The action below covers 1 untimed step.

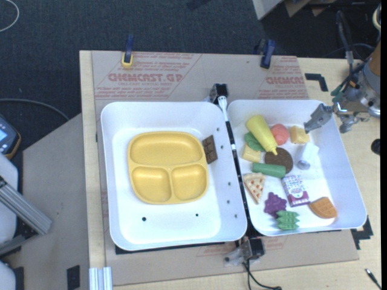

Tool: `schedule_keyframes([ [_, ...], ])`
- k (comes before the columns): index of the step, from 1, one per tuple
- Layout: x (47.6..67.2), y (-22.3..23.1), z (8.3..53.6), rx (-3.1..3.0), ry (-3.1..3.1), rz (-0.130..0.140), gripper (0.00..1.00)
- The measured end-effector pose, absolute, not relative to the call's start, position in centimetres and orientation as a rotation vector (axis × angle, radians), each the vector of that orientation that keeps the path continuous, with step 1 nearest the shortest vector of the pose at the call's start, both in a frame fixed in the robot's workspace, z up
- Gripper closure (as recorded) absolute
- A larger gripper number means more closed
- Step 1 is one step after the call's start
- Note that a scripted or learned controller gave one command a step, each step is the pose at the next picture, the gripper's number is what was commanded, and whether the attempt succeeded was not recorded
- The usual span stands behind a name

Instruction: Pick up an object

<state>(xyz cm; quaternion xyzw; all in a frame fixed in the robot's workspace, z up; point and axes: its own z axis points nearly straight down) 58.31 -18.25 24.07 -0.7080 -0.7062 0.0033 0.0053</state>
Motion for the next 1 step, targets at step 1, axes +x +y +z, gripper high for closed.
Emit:
schedule_keyframes([
  [1, 58.56, -18.23, 24.71, -2.221, -2.221, 0.0, 0.0],
])
